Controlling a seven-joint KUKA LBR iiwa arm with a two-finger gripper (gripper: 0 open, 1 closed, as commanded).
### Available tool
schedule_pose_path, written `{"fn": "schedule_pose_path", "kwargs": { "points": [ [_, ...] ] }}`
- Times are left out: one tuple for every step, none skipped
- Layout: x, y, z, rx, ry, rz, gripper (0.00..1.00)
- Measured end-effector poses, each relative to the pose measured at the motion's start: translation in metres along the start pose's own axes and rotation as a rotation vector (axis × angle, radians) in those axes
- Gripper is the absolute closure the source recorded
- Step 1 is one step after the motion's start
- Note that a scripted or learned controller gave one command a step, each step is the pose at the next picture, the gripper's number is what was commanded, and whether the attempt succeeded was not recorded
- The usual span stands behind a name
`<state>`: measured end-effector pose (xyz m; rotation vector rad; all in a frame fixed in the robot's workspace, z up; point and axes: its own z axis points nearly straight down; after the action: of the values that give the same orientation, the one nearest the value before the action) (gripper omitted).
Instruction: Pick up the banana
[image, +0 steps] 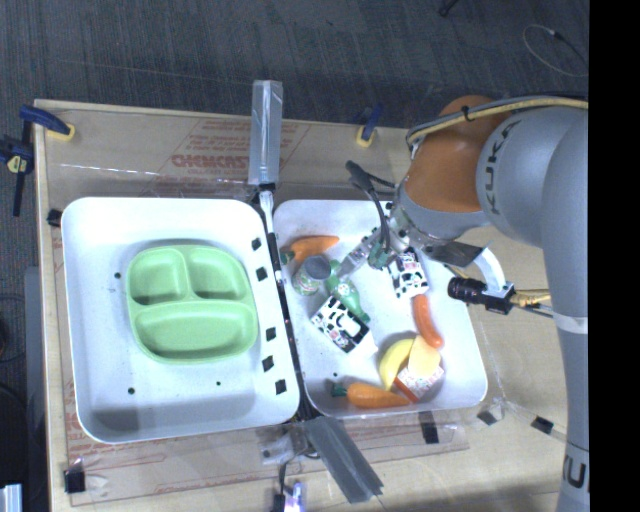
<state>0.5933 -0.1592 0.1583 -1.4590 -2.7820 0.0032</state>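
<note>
The gripper (384, 246) is hanging low over the right bin (470, 345), and its tip is blending into the clutter beneath it. Whether it is spread or closed cannot be told. Nothing is showing in its grasp.

Positions, all referenced to the banana (394, 358):
- The banana is lying in the right bin, close to the bin's near rim.
- The gripper is standing well apart from the banana, toward the far side of the bin.
- A sausage (427, 320) is lying just beside the banana, on the arm's side.
- A carrot (368, 396) is lying just beside the banana, toward the near rim.
- A red and white packet (421, 378) is touching or overlapping the banana's end; which one cannot be told.
- A cow-print box (340, 325) is lying near the banana, toward the left bin (100, 225).

Step in hand, as a judgement: the approach is in progress and the banana is not yet being grasped. The next move is calling for travel across the bin to a point above the banana, then a descent onto its exposed yellow middle, avoiding the sausage and the packet.

Part of the banana is being covered by the packet. The small items under the gripper are proving too blurred to identify.
</note>
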Motion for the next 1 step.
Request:
{"fn": "schedule_pose_path", "kwargs": {
  "points": [
    [0.0000,0.0000,0.0000,0.000,0.000,0.000,0.00]
  ]
}}
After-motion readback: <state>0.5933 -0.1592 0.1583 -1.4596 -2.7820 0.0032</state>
